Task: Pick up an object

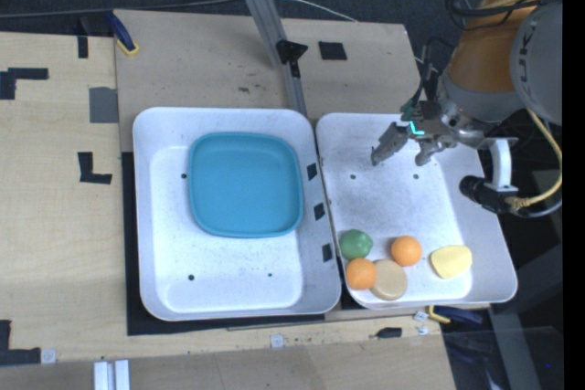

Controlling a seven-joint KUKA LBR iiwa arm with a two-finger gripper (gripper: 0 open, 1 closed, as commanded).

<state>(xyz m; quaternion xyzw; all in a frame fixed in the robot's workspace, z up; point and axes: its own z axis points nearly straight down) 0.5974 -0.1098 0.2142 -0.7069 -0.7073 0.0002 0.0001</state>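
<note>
Nothing is picked up yet — the end effector [403, 151] hangs with fingers spread apart and bare over the right bin's [475, 292] upper half, well apart from the green ball [356, 243], orange balls and yellow piece clustered at its near edge.

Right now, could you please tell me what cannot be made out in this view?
- Beige disc: partly covered by the orange ball in front; full outline hidden.
- Arm's upper part: cut off by the right edge.
- Small items' identity, including the green piece and yellow piece: too small and soft to name.
- Pincer: its height above the right bin is unclear from above.
</note>
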